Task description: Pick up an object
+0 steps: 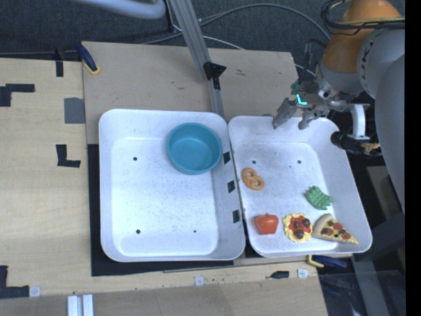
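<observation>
On the surface [151,71], 2 white bins sit side by side. The left bin [131,236] holds a blue bowl [193,147] at its far edge, upright with its mouth up. The right bin [289,160] holds a pretzel [252,179] near its left wall; along its near edge lie a red tomato-like piece [266,224], a small round pizza [297,227] and a pizza slice [334,230] whose long axis runs left to right, tip toward the right. A green leafy piece [318,197] lies just above the slice. No writing is readable. The arm comes in from the right, wrist angled down; the gripper [296,118] hangs over the right bin's far edge, fingers spread, nothing between them.
</observation>
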You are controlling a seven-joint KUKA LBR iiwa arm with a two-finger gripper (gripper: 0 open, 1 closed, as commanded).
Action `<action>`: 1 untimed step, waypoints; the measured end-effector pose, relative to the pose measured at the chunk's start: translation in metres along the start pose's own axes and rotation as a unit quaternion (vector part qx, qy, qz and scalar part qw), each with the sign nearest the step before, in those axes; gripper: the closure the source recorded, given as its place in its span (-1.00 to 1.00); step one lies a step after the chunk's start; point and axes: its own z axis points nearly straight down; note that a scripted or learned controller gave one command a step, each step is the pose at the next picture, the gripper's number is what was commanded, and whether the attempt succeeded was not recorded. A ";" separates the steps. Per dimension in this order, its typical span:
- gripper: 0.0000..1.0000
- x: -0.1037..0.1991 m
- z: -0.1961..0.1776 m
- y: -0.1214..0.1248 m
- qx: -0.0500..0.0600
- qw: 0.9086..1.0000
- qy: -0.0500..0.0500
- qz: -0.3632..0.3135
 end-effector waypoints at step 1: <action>-1.00 0.000 0.000 0.000 0.000 1.000 0.000 0.000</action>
